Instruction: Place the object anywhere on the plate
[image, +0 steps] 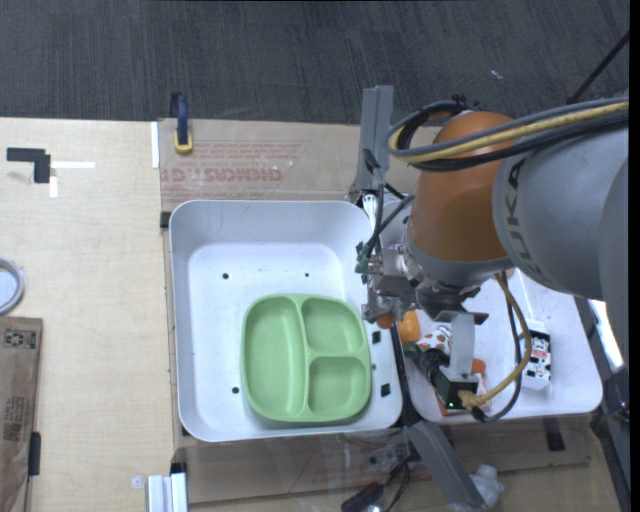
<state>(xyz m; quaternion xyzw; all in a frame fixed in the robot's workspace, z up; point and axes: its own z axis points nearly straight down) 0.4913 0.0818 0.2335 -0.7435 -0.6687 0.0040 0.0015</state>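
Observation:
A light green plate (305, 357) with three compartments lies in the left white bin (200, 250), toward its front right. My gripper (384, 306) hangs low over the wall between the two bins, just right of the plate's upper right corner. The arm's orange band and grey wrist cover most of it. A small orange object (408, 324) shows right beside the gripper, at the left edge of the right bin (570, 395). I cannot see whether it is held. A white, red and orange item (432, 342) lies just below it.
A small white object with red marks (539, 358) lies in the right bin near the arm's cables. A blue and yellow clamp (180, 122) sits behind the left bin. A tape roll (6, 287) and a brown bag (16, 395) are on the bench at far left.

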